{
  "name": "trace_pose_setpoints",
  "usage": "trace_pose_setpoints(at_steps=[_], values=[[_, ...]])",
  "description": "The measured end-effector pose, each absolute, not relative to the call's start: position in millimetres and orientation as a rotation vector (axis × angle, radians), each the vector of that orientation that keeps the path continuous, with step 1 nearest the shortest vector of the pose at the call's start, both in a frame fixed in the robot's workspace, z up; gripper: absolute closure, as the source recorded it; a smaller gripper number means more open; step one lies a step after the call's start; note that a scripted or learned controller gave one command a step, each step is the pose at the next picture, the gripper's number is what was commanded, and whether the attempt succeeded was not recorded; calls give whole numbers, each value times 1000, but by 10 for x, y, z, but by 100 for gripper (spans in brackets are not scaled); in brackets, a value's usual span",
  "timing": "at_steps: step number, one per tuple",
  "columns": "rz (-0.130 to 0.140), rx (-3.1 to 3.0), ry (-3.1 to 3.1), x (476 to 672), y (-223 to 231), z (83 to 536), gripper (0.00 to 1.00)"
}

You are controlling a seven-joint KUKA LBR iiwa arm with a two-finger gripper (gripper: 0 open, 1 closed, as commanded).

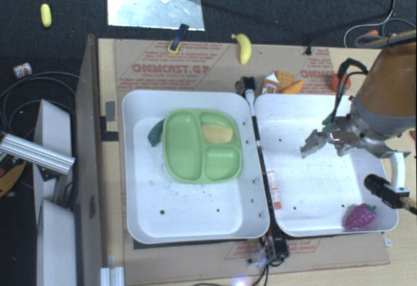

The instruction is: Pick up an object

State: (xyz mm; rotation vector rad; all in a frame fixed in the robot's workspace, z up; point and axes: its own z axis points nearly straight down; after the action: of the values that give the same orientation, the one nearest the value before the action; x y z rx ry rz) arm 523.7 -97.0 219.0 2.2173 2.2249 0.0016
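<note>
1. The arm (391,89) comes in from 3 o'clock. Its broad grey-and-orange body hangs over the 2 o'clock corner of the right bin (306,193), and the frame edge cuts it off.
2. The wrist bends down and toward 9 o'clock, so the tool (313,146) points at a slant over the bare upper middle of that bin.
3. We cannot tell whether the tool is apart or together, because its tip is a small grey shape seen at an angle. We see nothing clamped in it.
4. A purple toy grape bunch (359,216) lies in the right bin's 5 o'clock corner, well apart from the tool and at about 5 o'clock from it.
5. In the left bin (189,213) a green divided plate (189,148) sits a little above centre. A flat yellow piece (218,133) lies in the plate's 2 o'clock compartment, and we cannot name it more closely.
6. A dark teal piece (156,131) touches the plate's 9 o'clock edge. The plate hides part of it, and its shape is unclear.
7. On the worktop (169,63), at 12 o'clock from the bins, lies a toy banana (243,48). An orange item (291,86) sits just behind the right bin's 11 o'clock corner, and we cannot tell what it is.
</note>
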Motion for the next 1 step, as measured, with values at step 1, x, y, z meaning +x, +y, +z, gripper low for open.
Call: trace_pose_setpoints(at_steps=[1], values=[[3,2212,2226,6194,-1129,777,0]])
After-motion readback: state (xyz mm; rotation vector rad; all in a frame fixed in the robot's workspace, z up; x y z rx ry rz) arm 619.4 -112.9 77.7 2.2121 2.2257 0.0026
